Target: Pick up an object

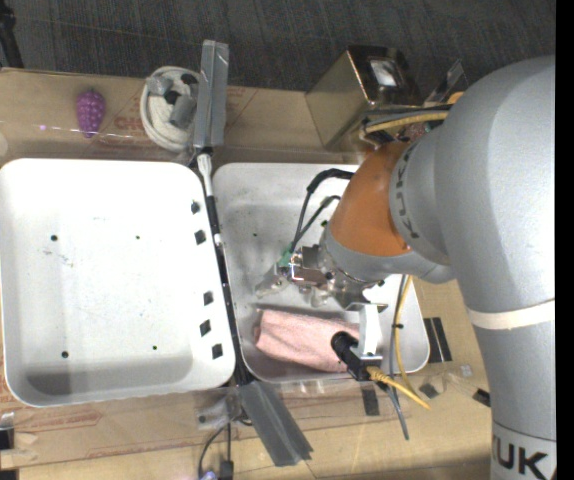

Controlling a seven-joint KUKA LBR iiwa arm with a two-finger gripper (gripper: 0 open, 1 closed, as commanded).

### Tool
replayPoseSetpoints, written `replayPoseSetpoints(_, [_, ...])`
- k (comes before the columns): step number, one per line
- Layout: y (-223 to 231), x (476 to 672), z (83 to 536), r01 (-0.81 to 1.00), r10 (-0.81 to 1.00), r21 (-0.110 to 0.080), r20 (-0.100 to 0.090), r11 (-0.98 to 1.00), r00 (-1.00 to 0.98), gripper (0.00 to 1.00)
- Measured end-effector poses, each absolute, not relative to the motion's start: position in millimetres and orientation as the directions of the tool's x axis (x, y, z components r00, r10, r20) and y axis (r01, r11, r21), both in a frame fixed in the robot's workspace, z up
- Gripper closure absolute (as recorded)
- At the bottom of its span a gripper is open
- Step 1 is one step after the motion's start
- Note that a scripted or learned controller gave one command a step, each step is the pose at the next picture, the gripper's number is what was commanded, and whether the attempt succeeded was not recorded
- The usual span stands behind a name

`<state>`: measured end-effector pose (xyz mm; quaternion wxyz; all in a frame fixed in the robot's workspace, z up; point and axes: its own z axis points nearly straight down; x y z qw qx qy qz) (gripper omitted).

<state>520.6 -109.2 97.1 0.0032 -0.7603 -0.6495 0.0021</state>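
Bright overhead light; white bins [97,268] near glare; soft shadows; slight overall blur.

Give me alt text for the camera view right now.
The grey arm reaches from the right into the right bin, its gripper low just above a pink cloth lying along that bin's near wall. The left bin sits alongside, and a purple object and a white roll rest on the bench behind it.

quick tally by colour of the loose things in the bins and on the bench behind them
pink: 1, the cloth in the right bin
purple: 1, a small knobbly object on the bench behind the left bin
white: 1, a coiled roll beside it
total: 3
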Motion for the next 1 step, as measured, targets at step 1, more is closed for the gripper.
replayPoseSetpoints(1, [-176.0,560.7,117.1,0.983,0.983,-0.003,0.001,-0.186,0.186,0.00])
